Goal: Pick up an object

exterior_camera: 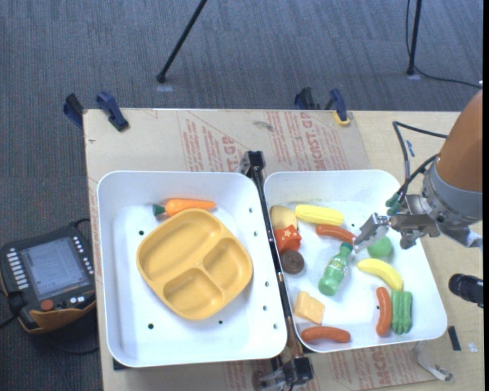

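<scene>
My gripper [363,239] hangs low over the right bin [428,255], reaching in from the right. Its tip is just above the top of a green bottle [334,273] and beside a short red sausage [336,234]. A lime-green ball [381,247] lies right behind the tip, with a yellow banana [381,273] below it. Nothing shows as held. Also in this bin are a yellow corn-like piece [319,214], a red block [288,238], a brown disc [292,261], a cheese wedge [309,308], two more sausages [326,334] and green beans [402,312].
The left bin [114,218] holds a yellow divided plate [195,263] and an orange carrot [185,206] near its back wall. A pendant controller [45,275] lies on the floor to the left. Clamps [336,104] sit on the bench's far edge.
</scene>
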Robot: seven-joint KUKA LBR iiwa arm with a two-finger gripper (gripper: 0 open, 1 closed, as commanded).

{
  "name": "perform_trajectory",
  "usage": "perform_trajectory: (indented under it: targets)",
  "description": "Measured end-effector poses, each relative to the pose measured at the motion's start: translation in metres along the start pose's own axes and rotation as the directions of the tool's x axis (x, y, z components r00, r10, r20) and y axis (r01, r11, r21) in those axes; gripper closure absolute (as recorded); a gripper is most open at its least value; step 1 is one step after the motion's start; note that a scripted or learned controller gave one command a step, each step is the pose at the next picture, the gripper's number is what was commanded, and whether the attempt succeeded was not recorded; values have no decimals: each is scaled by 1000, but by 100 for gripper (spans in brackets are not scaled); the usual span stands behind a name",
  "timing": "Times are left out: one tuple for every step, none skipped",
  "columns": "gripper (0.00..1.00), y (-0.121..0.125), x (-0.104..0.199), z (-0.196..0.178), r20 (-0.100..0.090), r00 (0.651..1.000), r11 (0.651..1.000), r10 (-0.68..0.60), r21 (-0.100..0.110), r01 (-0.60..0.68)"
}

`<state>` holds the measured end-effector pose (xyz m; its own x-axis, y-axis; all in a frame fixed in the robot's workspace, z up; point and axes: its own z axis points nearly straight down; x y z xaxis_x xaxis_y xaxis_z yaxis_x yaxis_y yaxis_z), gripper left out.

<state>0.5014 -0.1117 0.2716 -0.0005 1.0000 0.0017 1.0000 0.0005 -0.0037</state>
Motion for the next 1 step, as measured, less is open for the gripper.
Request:
perform_trajectory:
  targets:
    - [0,-16,24,168,0,998,998,66,1,-66]
